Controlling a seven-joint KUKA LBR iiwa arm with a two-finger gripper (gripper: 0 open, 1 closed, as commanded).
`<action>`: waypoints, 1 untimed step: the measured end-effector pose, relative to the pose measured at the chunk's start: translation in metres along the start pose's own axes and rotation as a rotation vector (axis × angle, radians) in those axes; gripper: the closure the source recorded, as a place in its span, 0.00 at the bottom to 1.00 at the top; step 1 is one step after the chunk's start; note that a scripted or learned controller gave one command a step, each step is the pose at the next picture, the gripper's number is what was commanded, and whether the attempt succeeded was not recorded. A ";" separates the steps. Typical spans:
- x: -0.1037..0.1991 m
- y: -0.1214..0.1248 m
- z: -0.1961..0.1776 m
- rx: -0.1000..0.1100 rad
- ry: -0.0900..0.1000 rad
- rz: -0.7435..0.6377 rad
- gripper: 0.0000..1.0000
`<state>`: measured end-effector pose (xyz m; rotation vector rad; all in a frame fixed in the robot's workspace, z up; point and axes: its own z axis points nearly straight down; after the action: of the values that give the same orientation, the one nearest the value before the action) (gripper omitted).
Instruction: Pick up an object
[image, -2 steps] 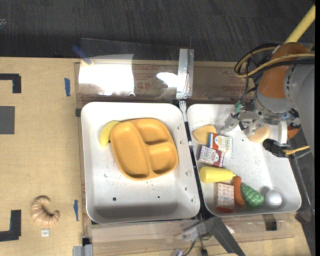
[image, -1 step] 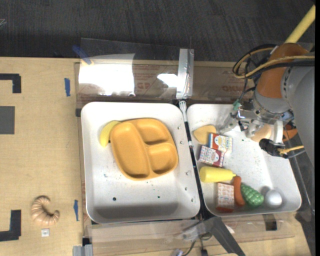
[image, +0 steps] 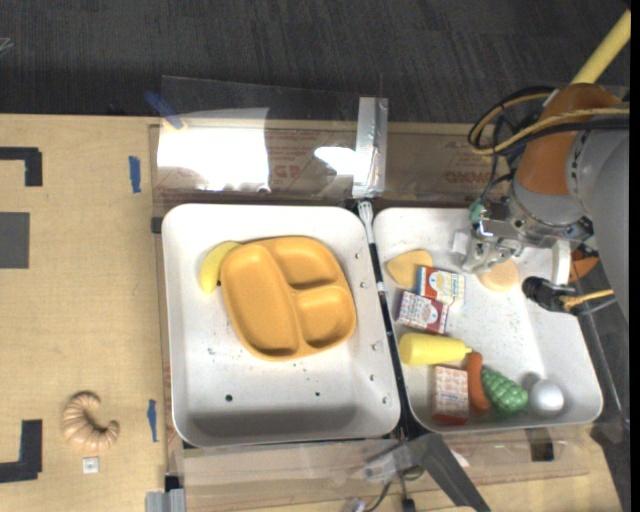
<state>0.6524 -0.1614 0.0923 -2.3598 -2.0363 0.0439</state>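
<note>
- The grey two-finger gripper (image: 487, 252) hangs low over the far corner of the right white bin (image: 570, 345). From where I stand I cannot tell its state; the metal is a blur against the bin floor.
- Closest to it is a pale peach, rounded toy piece (image: 500, 275), just beside the gripper. It is probably light hollow plastic, smooth and apt to slip, so a pinch across its widest middle seems safest.
- A second tan, rounded piece (image: 409, 267) lies near the bin's left wall and would likely handle the same.
- Two small printed cartons lie in the bin: one red and white (image: 432, 298), one orange-red (image: 450, 390). They look stiff enough to take by flat opposite faces.
- One yellow cylinder-like block (image: 432, 349), one orange carrot toy with green top (image: 493, 388) and one shiny silver ball (image: 547, 398); the ball looks hardest to hold.
- The left white bin (image: 200, 380) holds one orange divided tray (image: 286, 294) touching one yellow banana-like piece (image: 211, 265).
- One tan curled croissant toy (image: 88, 420) sits on the bench, well apart.
</note>
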 end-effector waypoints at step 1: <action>0.001 0.000 -0.009 0.000 -0.001 0.000 1.00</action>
<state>0.6530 -0.1608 0.1014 -2.3600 -2.0375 0.0452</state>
